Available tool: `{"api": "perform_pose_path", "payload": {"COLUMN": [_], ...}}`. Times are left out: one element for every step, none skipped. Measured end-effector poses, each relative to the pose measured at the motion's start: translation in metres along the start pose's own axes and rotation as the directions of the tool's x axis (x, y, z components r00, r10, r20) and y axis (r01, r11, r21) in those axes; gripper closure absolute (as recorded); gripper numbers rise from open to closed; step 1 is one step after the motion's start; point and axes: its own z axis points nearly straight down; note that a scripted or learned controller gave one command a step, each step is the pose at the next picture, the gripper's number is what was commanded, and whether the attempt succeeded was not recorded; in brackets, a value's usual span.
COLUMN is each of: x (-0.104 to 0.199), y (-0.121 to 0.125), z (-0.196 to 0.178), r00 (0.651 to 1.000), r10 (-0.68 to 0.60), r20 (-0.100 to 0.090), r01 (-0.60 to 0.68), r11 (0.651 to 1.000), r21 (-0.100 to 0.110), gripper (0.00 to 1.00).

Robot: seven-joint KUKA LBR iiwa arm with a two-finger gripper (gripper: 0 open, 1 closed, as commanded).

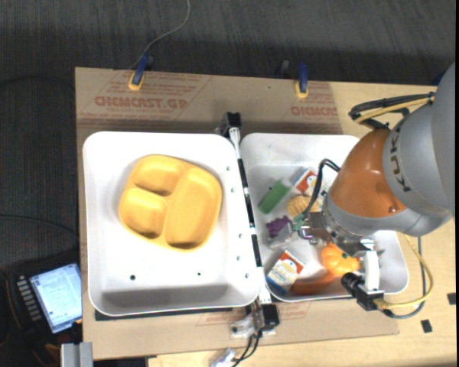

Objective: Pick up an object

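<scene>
Both bins [99, 205] look like smooth, glossy white plastic; the yellow tray [170, 200] is matt plastic; the surface [206, 102] looks like brown cardboard.

Arm [382, 189] hangs over right bin [269, 153], seemingly above toys.

We note a yellow three-compartment plastic tray [170, 199] in the left-hand white bin [99, 205], well apart from the claw, and a blue clamp [141, 70] on the brown board [214, 102].

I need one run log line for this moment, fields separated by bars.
arm: over right bin | gripper: low among toys | near: orange toy, purple toy | left bin: yellow tray | grasp: not confirmed
</scene>
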Motion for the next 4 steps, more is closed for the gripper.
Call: {"api": "perform_pose_path", "payload": {"x": [-0.0008,-0.0007,-0.0009,-0.0008], "y": [0.0012,0.001,0.0016,0.0015], "z": [-0.0106,-0.0105,-0.0201,-0.02], "r00": [1.0,1.0,1.0,1.0], "r10": [0.001,0.001,0.001,0.001], "r20": [0.0,0.0,0.0,0.0], "r01": [-0.001,-0.001,-0.001,-0.001], "r11": [1.0,1.0,1.0,1.0], "r21": [-0.002,-0.001,-0.001,-0.001], "gripper": [1.0,0.0,1.0,0.0]}}
